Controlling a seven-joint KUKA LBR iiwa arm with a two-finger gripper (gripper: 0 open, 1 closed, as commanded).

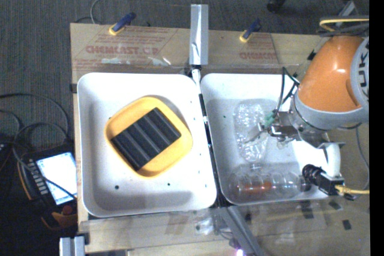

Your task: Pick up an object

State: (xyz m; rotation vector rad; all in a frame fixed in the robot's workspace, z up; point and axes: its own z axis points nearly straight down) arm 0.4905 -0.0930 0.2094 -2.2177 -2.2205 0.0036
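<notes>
The right bin (240, 88) holds a crumpled clear plastic wrapper (248, 118) in its middle. A clear plastic bottle (264, 183) with a reddish patch inside lies along the bin's near wall. My gripper (267, 128) reaches in from the right and sits low at the wrapper's right edge, touching or nearly touching it. The clear plastic blurs the fingertips. In the left bin (96, 99) a yellow rounded block with a black ribbed top (149, 135) lies at a slant near the centre.
The grey and orange arm (333, 78) covers the right bin's right side. A metal post (198, 33) stands behind the wall between the bins. Cardboard with two clamps (122, 22) lies behind them. Cables and a lit screen (57, 174) sit off the bench at left.
</notes>
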